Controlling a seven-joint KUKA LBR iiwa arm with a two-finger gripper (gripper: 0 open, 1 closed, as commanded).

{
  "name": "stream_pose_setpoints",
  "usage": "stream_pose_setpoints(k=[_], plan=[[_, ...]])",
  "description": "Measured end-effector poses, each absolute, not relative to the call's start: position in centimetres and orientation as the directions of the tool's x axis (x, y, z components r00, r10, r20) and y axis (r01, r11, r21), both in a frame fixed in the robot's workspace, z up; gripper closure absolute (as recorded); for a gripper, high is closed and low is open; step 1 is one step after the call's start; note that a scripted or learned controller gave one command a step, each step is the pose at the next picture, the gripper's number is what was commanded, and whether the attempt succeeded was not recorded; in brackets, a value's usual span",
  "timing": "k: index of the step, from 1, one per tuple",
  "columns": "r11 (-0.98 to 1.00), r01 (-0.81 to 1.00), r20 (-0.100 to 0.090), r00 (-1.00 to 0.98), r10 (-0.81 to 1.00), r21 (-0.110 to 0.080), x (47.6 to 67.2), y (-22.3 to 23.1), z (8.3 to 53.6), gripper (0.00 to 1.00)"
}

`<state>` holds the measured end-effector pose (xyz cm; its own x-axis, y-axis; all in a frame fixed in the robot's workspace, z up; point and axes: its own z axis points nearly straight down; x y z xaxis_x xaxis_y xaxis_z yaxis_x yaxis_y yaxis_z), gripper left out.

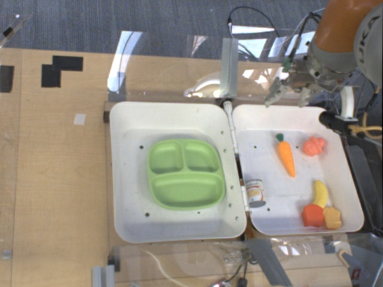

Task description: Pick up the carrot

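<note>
An orange carrot (286,156) with a small green top lies in the right bin (263,124), its tip pointing toward the near side. My gripper (288,96) hangs over that bin's far edge, above and behind the carrot and well apart from it. Its two fingers (272,94) stand spread open with nothing between them.
The right bin also holds a pink lumpy item (314,146), a banana (321,192), a red tomato-like piece (312,215), a yellow-orange piece (333,217) and a small can (255,192) by the left wall. A green divided plate (185,173) sits in the left bin (128,160).
</note>
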<state>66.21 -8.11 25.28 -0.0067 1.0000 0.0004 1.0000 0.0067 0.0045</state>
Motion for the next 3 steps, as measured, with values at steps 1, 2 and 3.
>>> stream_pose_setpoints(k=[1,2,3], plan=[[0.024,1.0,-0.001,-0.024,1.0,0.004,63.9,-14.9,14.2,0.0],[-0.16,0.987,0.0,0.16,0.987,0.007,67.1,-15.6,9.6,0.0],[-0.133,0.991,0.0,0.133,0.991,0.009,63.3,-16.9,8.8,0.0]])
